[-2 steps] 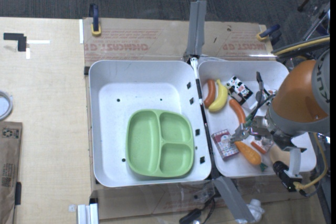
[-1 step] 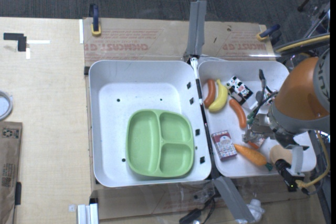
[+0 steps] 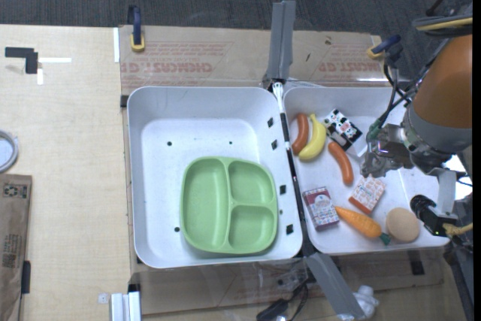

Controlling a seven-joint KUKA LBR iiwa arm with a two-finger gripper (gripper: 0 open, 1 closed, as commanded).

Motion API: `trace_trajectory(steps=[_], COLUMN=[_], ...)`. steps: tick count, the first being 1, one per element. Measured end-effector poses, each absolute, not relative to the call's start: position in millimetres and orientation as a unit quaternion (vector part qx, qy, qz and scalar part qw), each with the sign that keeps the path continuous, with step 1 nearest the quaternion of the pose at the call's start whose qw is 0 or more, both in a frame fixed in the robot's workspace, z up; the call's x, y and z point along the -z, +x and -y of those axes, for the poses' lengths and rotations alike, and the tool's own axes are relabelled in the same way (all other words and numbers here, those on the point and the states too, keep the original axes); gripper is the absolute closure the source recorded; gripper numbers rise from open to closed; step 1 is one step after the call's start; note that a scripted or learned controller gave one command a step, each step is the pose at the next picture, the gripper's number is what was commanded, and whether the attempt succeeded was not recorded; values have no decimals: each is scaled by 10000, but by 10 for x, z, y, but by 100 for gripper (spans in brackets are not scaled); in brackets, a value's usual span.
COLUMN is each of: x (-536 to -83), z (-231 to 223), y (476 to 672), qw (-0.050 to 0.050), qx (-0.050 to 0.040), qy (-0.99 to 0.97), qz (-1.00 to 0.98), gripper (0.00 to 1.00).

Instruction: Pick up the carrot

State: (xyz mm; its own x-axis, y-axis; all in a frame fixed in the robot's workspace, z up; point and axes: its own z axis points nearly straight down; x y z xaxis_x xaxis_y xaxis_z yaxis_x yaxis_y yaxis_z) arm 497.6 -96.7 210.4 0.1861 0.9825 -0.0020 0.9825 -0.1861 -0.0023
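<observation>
"GP CHEMCOAT", inverted, on cardboard (image 3: 225, 56)

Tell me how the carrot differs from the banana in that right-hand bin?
The carrot is orange, straight and tapered with a green tip; the banana is yellow and curved. The carrot lies near the bin's front beside an egg, the banana farther back against a sausage. Both are toy foods lying flat in the right bin.

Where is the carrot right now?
The orange carrot lies near the front of the right white bin, between the small red carton and the tan egg.
</observation>
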Motion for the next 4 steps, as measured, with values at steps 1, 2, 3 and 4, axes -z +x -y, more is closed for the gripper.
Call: trace_trajectory(steps=[1,2,3,4], x=[-2103,-1032,-1608,-976], z=[967,1281,1560,1279], y=[4975,4823,4778,4799], qw=[4,0,-2,-50], qx=[-16,-4,-3,7], qy=[-7699,-6911,-6383,-5375], qz=[6381,7228,7698,8433], gripper=[0,0,0,0])
